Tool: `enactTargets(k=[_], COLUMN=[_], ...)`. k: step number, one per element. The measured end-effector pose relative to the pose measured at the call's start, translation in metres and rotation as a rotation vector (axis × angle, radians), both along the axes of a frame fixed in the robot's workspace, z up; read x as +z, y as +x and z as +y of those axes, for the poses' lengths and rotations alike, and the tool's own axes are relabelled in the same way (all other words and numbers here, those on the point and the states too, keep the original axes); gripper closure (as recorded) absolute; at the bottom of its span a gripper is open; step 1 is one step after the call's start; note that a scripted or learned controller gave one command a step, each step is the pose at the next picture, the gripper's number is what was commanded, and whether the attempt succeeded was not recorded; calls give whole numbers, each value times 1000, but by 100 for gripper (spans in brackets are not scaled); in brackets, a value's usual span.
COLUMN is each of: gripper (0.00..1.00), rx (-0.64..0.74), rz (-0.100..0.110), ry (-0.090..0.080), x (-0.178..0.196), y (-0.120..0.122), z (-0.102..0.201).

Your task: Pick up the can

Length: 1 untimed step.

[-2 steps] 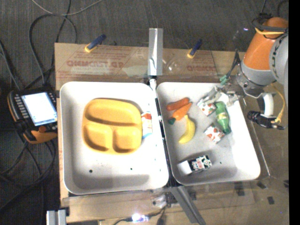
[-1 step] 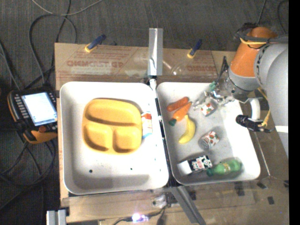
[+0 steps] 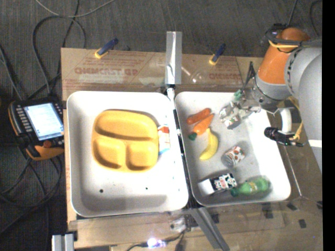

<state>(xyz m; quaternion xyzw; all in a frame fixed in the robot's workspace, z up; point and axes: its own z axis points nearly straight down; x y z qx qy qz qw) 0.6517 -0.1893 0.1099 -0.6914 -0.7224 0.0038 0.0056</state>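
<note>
The can [image 3: 234,155] is small and silvery with red and white markings. It lies on its side near the middle of the right bin [image 3: 272,163]. My gripper [image 3: 236,109] hangs over the bin's back part, up and slightly right of the can and well apart from it. The grey arm with its orange band [image 3: 273,67] comes in from the right behind it.
Left of the can lie a banana [image 3: 209,145] and a carrot [image 3: 200,120]. In front of it are a black-and-white carton [image 3: 221,183] and a green bottle [image 3: 252,187]. The left bin [image 3: 84,192] holds a yellow divided tray [image 3: 125,139] and a small carton [image 3: 164,138].
</note>
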Motion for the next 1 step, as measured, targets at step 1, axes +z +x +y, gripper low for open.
enactTargets(k=[1], gripper=[100], rx=[-208], rz=[-5], ry=[-5], x=[125], y=[-13], z=[72])
